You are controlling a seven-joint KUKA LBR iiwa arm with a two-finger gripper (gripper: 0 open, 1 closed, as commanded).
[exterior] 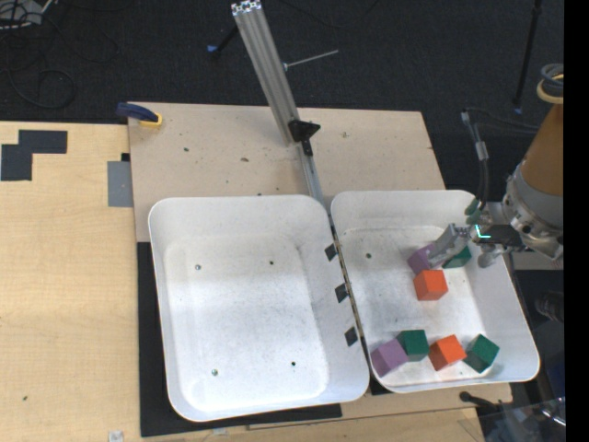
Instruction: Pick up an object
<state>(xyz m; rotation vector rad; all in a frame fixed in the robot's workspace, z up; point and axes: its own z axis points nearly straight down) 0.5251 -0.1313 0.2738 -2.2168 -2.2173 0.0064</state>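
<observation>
My gripper [445, 246] reaches in from the right and hangs low over the upper middle of the right bin [386, 212]. Its tip is right beside a purple block [421, 260], and a green piece [458, 257] shows just under it. An orange block [430, 284] lies directly below these, close to the purple one. Whether anything is held between the tips is hidden from this angle.
Along the right bin's front lie a purple block [388, 354], a green block [414, 343], an orange block [447, 351] and another green block [481, 351]. The left bin [184, 219] sits beside it. A slanted aluminium post [271, 72] rises behind the bins.
</observation>
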